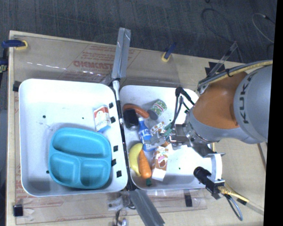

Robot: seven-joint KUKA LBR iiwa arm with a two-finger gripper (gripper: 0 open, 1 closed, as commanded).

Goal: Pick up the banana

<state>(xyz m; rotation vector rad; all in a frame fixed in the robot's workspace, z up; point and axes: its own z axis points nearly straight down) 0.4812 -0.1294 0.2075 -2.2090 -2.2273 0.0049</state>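
Note:
The yellow banana [135, 159] lies in the right bin [185, 182], against its left wall near the front, with an orange carrot [144, 165] resting partly over it. My gripper [162, 134] hangs over the middle of the right bin, above a cluster of small items, to the upper right of the banana. The arm's orange band and grey wrist cover the bin's right half.
The right bin also holds a sausage-like item [136, 109], a dark object [130, 117], a green can [158, 107], a blue packet [144, 132] and a brown carton [160, 163]. The left bin [41, 109] holds a blue divided tray [80, 157] and a small red-and-white carton [101, 117].

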